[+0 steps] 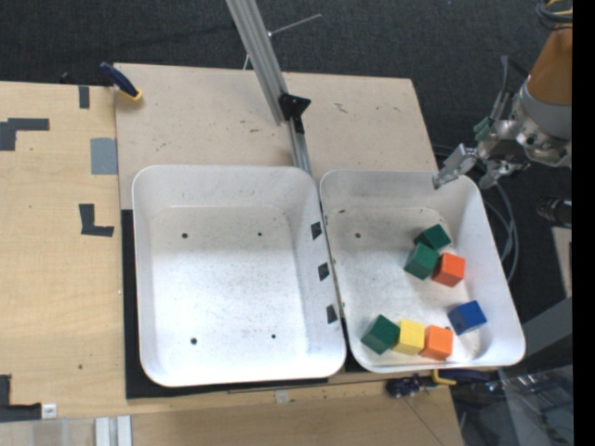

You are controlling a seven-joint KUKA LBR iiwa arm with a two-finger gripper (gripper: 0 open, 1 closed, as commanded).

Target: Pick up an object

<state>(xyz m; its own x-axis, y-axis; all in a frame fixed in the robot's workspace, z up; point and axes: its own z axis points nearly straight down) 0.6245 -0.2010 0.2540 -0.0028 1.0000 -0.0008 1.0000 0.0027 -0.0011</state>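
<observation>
Several small cubes lie in the right bin (372, 193). Two dark green cubes (433, 238) (421, 262) touch an orange cube (450, 268) at its right side. A blue cube (467, 317) sits lower right. Along the front wall a green cube (380, 334), a yellow cube (410, 336) and another orange cube (437, 342) stand in a row. My gripper (465, 169) hovers over the bin's far right corner, above and beyond the cubes, open with nothing between its fingers.
The left bin (149, 249) adjoins the right one, with a dark strip between them. A slanted metal rail (260, 54) crosses the bench from the top down to the bins' far edge. A small blue and yellow tool (121, 80) lies far left. Cables hang at the right (507, 212).
</observation>
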